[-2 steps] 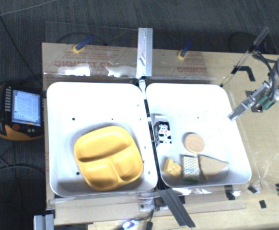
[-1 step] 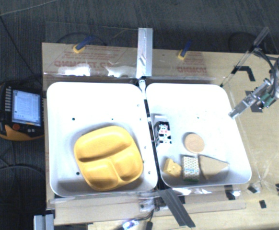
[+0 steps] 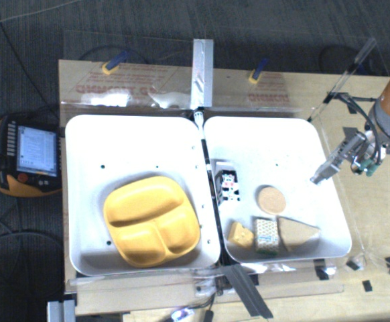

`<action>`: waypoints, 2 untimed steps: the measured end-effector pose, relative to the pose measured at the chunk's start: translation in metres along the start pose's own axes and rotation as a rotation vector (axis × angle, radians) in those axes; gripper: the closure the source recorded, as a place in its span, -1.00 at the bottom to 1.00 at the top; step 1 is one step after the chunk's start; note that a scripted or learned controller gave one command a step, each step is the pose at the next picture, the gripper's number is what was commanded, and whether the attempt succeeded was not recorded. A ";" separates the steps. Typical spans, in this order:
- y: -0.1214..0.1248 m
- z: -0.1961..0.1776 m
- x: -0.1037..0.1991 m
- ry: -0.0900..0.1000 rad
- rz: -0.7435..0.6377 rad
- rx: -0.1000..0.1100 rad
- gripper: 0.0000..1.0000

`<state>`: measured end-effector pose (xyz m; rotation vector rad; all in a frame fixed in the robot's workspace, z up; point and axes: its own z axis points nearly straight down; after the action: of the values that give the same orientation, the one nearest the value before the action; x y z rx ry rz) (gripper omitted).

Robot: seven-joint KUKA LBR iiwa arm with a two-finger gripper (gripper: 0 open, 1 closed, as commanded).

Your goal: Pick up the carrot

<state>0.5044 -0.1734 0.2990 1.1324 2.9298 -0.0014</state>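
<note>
A round, pale orange disc (image 3: 271,199), looking like a carrot slice, lies flat in the right bin (image 3: 275,136) near its middle. My gripper (image 3: 321,174) hangs over the bin's right side, slanting down and to the left from the arm at the right edge. Its tip is above the bin floor, to the right of and slightly above the disc, apart from it. Nothing shows in the gripper.
Below the disc lie a yellow wedge (image 3: 241,234), a patterned small box (image 3: 267,234) and a tan wedge (image 3: 297,231). A small black-and-white card (image 3: 228,185) lies by the divider. The left bin (image 3: 114,139) holds a yellow divided plate (image 3: 152,219).
</note>
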 end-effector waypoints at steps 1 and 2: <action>-0.004 -0.068 0.021 -0.002 0.038 -0.001 1.00; -0.001 -0.077 0.020 -0.003 0.034 -0.003 1.00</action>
<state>0.4888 -0.1605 0.3758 1.1804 2.9063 0.0007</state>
